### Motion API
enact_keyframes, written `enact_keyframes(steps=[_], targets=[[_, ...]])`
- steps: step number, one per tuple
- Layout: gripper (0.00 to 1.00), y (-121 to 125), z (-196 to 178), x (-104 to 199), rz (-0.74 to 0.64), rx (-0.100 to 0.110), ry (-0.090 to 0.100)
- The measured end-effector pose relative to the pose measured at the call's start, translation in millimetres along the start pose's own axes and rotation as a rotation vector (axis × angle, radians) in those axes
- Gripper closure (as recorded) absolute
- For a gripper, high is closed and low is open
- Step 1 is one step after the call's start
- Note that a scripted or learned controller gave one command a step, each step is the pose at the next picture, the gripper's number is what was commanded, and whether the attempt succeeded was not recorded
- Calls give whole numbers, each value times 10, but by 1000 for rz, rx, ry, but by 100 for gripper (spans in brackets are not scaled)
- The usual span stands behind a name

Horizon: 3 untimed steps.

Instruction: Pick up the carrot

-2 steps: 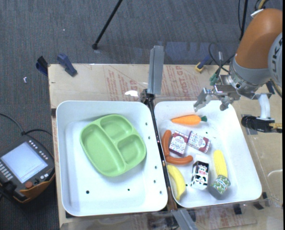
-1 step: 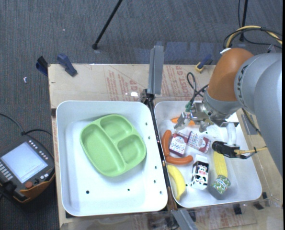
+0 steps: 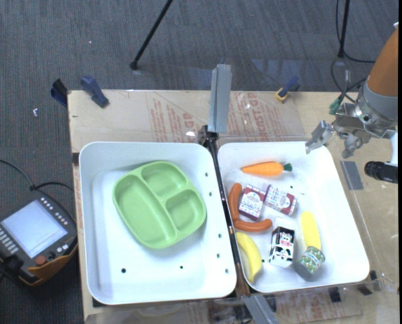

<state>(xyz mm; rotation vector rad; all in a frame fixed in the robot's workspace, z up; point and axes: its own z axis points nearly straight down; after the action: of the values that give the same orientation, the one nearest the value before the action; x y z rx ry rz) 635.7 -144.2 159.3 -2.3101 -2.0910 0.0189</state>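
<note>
Hand point(image 3: 336, 135) hangs over the right bin's point(image 3: 346, 201) far corner, fingers spread, gripping nothing. Both bins sit on a cardboard-covered worktop point(image 3: 160, 113) above dark carpet point(image 3: 52, 32); the carrot point(image 3: 263, 169) lies nearby.

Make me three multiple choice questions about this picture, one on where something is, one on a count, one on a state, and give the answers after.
1. Where does the carrot lie?
A. On the green tray
B. At the far end of the right bin
C. On the floor

2. How many compartments does the green tray have?
A. Three
B. Five
C. One

3. What is the claw doing?
A. Gripping the carrot
B. Pressing on the banana
C. Hanging over the right bin's far right corner, apart from the carrot

Answers:
1 B: it rests near the right bin's far rim, above the sausages.
2 A: two small wells and one large.
3 C: bare bin floor separates it from the carrot.
</note>
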Motion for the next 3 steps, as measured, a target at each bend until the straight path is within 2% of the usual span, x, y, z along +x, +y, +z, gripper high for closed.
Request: enact_keyframes(steps=[1, 2, 3], targets=[[0, 99, 348, 126, -172, -34, -13], [0, 124, 722, -10, -40, -24, -4], [0, 73, 740, 93, 216, -22, -7]])
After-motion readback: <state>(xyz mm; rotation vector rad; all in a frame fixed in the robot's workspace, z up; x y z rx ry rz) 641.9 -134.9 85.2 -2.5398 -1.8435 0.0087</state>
